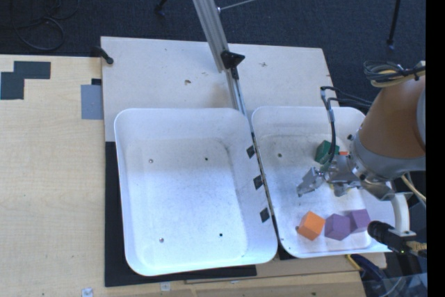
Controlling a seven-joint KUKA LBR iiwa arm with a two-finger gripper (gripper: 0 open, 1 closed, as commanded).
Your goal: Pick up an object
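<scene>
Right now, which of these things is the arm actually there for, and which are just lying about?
Part of the job:
- gripper, low in the right bin
- orange block
- two purple blocks
- green object

Just lying about:
- left bin
- metal rail slanting over the bench
- cables on the floor

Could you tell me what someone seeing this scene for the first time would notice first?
Most likely the arm reaching in from the right, its gripper low over the right bin, beside a green object. Next, the bright blocks near that bin's front edge: an orange cube and two purple blocks close together. A slanted metal rail also stands out behind the bins.
</scene>
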